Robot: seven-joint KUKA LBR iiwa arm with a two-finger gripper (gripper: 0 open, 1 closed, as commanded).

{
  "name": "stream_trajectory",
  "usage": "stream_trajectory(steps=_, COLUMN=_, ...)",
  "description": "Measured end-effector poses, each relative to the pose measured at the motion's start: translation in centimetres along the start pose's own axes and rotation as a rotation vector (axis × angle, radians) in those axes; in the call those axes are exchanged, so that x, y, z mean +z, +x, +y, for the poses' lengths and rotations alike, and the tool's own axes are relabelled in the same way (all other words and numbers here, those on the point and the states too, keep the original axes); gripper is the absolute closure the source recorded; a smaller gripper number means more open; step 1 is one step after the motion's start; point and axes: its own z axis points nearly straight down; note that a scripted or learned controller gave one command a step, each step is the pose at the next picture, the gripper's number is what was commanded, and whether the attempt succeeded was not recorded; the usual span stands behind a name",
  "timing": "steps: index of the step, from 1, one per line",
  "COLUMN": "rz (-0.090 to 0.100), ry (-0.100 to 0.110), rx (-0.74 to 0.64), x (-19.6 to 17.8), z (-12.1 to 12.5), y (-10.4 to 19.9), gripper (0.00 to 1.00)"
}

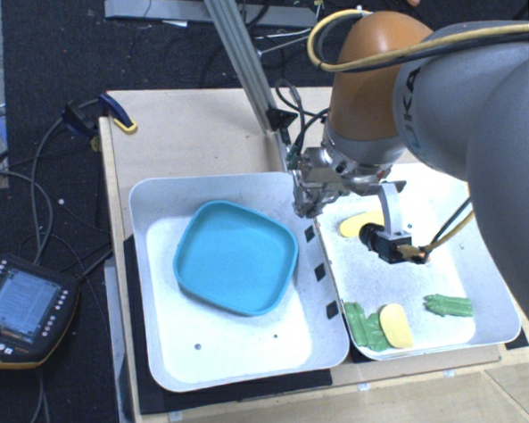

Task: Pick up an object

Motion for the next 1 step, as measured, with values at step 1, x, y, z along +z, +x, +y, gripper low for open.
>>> stream_trajectory(steps=1, rz=-0.001, ry=0.001, rx=0.002, x=1.09, z=1.51, y=4.28, gripper=1.0)
